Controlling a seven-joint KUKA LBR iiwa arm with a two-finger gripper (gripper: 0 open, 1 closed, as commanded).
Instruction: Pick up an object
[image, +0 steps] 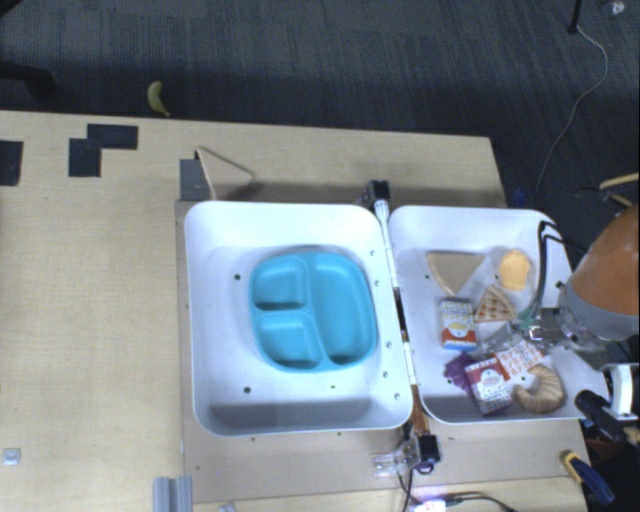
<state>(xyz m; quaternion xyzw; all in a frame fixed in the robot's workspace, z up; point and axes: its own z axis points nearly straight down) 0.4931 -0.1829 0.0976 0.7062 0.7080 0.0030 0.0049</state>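
Right, the pickable stuff is all heaped in the right bin (405, 300): a red-and-white snack packet (487, 381) low in the heap, a purple wrapper (458, 368) touching its left side, a tan bagel-like ring (541, 392) just beside it on the right, a small carton (457, 322) above, a wedge-shaped cracker piece (492, 304) next to that, a tan triangle (455, 268) toward the far wall and a yellow lump (514, 269) near the far right corner. The pile is crowded, most items touching or overlapping. The tool (533, 330) sits at the bin's right side, low over the heap at its right edge; the nearest things look like the patterned packet just below-left of it and the cracker wedge just left. So the targets lie left and slightly toward the near wall from the tool. The snack packet's long axis runs roughly diagonal, upper right to lower left. Can't tell whether the tool is open or closed, it's blurred against the clutter, and nothing can be confirmed as held. The arm (608, 280) comes in from the right over the bin rim. The left bin (215, 300) holds a blue divided tray (312, 310), well apart from the tool, not the near option. Both bins sit on the surface (90, 330).
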